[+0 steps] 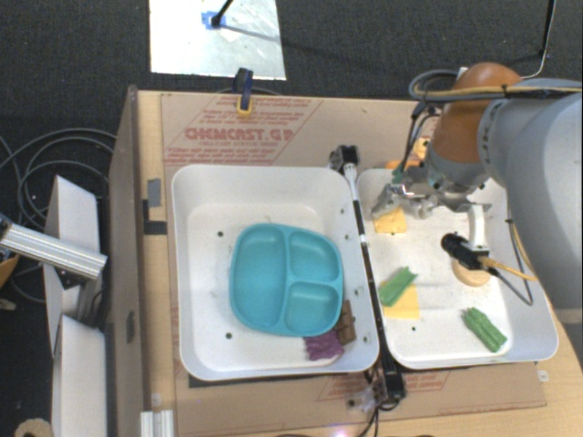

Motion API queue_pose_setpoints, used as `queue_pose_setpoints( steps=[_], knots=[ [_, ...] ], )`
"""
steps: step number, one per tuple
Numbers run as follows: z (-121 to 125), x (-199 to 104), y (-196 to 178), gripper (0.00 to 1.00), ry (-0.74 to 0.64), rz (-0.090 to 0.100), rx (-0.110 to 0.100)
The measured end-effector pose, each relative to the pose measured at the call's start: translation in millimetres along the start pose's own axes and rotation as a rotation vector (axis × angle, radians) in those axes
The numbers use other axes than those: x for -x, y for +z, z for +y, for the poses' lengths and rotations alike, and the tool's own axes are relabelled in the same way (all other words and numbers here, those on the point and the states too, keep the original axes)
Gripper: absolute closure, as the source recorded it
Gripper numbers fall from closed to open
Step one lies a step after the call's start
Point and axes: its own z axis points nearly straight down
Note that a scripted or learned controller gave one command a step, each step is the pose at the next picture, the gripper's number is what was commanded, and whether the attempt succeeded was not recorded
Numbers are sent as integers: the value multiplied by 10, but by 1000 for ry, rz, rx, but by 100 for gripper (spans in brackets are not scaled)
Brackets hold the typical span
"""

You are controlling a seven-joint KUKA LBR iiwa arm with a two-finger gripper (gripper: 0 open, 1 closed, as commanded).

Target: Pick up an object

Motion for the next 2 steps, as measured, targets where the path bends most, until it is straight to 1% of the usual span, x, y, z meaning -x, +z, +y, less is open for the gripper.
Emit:
queue_pose_setpoints(
  steps=[1, 2],
  knots=[
    [-10, -76, 6, 0, -1, -1, -2],
    [30, -63, -156, 100, -2, -3, 11]
  ],
)
